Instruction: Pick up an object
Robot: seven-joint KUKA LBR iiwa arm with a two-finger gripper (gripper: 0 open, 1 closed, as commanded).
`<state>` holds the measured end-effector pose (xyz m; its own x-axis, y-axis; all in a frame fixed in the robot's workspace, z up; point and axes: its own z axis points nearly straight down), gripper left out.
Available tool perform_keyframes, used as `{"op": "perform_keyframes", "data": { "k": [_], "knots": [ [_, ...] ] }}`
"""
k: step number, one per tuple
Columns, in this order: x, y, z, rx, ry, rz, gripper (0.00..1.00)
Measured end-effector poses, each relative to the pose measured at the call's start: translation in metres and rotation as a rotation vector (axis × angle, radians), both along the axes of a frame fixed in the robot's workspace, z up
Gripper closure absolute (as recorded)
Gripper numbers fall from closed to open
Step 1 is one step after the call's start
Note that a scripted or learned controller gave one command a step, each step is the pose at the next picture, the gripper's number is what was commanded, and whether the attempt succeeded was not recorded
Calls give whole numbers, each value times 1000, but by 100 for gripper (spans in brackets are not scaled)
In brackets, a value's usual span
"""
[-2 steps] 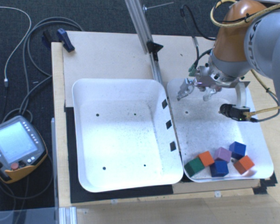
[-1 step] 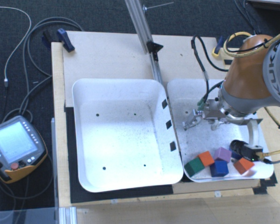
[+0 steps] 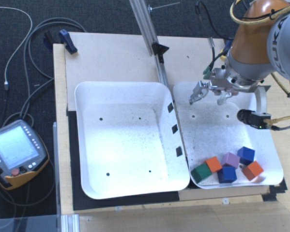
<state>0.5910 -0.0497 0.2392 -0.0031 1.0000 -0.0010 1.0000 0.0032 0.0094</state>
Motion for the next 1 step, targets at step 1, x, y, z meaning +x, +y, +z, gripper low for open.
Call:
{"op": "perform_keyframes", "data": {
  "k": [1],
  "knots": [
    [-97,-54,44,1,11,-9,0]
  ]
}}
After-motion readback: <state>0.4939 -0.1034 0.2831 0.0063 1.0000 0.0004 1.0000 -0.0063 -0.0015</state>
